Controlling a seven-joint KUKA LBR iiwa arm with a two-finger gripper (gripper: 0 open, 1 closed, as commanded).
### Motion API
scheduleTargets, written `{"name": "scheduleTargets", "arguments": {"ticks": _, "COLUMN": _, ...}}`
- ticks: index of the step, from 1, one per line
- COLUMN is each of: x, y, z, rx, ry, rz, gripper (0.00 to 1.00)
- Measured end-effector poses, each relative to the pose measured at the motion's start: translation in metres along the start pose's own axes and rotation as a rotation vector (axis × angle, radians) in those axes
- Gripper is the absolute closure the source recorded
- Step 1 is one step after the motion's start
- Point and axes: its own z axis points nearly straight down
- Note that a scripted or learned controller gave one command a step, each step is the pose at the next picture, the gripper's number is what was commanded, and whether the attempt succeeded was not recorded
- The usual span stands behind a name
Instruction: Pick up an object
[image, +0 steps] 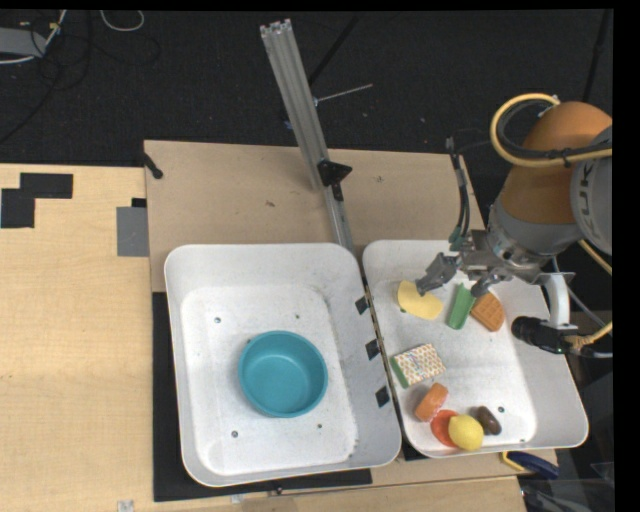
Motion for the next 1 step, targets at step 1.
{"name": "scheduleTargets", "arguments": {"ticks": 1, "x": -0.0006, "y": 0.0031, "z": 0.0434, "rx": 0.0, "ry": 0.0, "rz": 0.0, "gripper": 0.0}}
